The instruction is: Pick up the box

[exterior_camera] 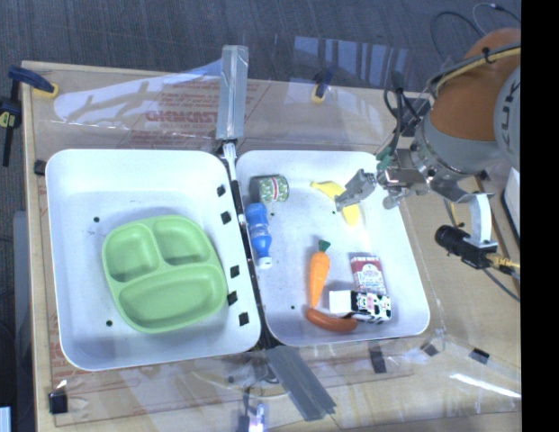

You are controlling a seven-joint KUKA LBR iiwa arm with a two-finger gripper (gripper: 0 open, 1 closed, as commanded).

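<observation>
While the gripper (367, 185) hangs over the right bin's (414, 268) far right part, just above the banana (340, 200), we can't tell how its fingers stand. We see the box (368, 285) lying flat near the bin's near right corner, long axis running far to near, red end farther away, print unreadable. Carrot (317, 274) lies just left of it, sausage (329, 319) touching its near end.
</observation>
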